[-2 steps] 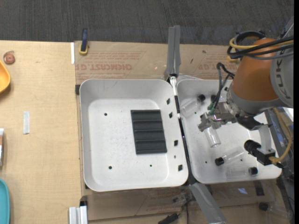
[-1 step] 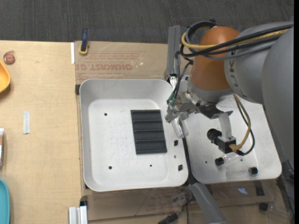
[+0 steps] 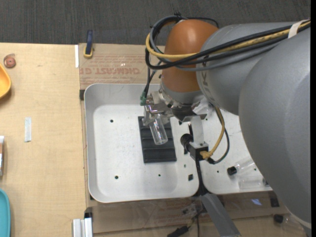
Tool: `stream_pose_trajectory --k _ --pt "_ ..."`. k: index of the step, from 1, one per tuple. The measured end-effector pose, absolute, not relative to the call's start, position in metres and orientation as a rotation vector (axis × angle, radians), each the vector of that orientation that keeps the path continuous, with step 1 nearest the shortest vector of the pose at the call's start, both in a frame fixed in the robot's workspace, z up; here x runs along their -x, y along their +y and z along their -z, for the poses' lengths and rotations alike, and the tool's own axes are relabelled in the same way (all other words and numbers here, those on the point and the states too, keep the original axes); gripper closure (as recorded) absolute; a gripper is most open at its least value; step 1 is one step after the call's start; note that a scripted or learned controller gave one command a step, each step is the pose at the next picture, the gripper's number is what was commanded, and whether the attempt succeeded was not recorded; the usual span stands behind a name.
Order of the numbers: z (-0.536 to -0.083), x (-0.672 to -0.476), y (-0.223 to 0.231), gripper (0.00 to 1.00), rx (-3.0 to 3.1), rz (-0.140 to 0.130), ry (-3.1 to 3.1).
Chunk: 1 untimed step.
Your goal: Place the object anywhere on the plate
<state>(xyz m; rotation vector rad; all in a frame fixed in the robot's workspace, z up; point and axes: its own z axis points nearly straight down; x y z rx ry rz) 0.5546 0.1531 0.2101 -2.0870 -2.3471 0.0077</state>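
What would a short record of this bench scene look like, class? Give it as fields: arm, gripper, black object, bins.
arm: grey with an orange band, reaching in over the left bin
gripper: just above the black object, a clear tube-like piece at its tip
black object: flat ribbed rectangle on the left bin's floor
bins: two white, side by side

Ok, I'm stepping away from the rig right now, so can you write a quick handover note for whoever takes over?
Gripper: low in the left bin, at the far end of the black ridged plate.
Clear vial: directly under the gripper, over the plate's far part; held or already resting, cannot tell.
Done: vial brought to the plate.
Left: confirm the vial lies on the plate and is released, then pull the arm out.
Right bin: another clear item with a black cap, untouched.
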Motion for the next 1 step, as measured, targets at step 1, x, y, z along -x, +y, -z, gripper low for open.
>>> stream_pose_trajectory --k 1 --pt "-0.2059 -0.6348 0.1591 1.00 1.269 -0.004 -2.875"
